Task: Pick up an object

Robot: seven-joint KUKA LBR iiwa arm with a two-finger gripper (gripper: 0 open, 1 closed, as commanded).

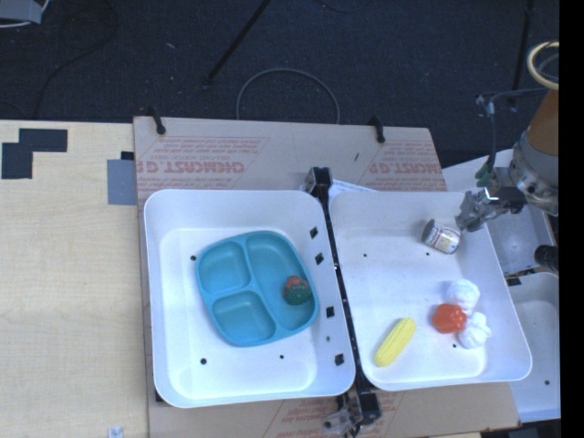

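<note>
In the right bin (pixel 401 272), a small silver can (pixel 442 237) lies on its side near the far right corner. My gripper (pixel 473 211) hangs just up and to the right of the can, over the bin's right rim, apart from it. A yellow corn cob (pixel 394 340) lies near the bin's front. An orange-red ball (pixel 448 318) rests between two white crumpled pieces (pixel 464 292) (pixel 473 332) at the front right.
The left bin (pixel 173 245) holds a blue divided plate (pixel 239 322) with a small green and red object (pixel 296 290) in its right compartment. A black divider (pixel 328 272) runs between the bins. The grey arm (pixel 538 167) enters at the right edge.
</note>
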